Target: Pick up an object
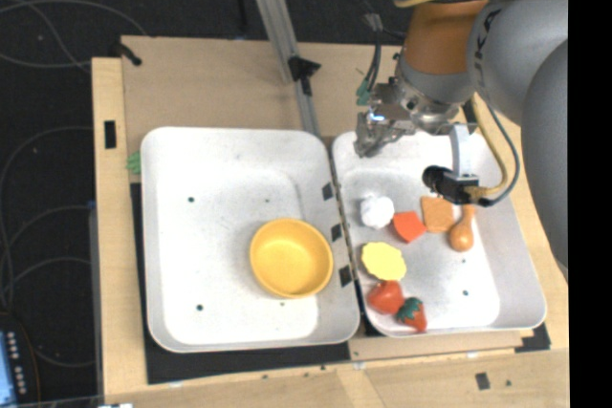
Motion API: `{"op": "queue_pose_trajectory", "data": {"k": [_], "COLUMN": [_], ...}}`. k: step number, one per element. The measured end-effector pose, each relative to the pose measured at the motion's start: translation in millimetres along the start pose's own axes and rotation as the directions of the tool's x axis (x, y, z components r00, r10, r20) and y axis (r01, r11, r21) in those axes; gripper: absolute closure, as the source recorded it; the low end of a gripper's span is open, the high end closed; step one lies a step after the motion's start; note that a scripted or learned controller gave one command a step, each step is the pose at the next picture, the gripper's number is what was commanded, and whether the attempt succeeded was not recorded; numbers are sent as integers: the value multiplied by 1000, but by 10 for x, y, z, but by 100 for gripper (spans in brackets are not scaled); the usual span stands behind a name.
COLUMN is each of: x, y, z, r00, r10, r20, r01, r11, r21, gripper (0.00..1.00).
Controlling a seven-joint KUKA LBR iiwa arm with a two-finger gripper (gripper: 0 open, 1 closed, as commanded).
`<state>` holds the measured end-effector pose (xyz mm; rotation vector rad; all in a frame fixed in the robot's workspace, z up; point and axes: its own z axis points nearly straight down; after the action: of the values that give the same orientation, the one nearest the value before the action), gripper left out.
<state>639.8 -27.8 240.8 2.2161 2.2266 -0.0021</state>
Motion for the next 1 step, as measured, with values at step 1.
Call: {"op": "queue_pose_trajectory", "data": {"k": [1], "x": [529], "y": [-122], "z": [-110], "r00": [1000], "r10": [-2], "r20": [-4], "r01": [2], "r11": [1000], "r21": [-1], "gripper": [100]}}
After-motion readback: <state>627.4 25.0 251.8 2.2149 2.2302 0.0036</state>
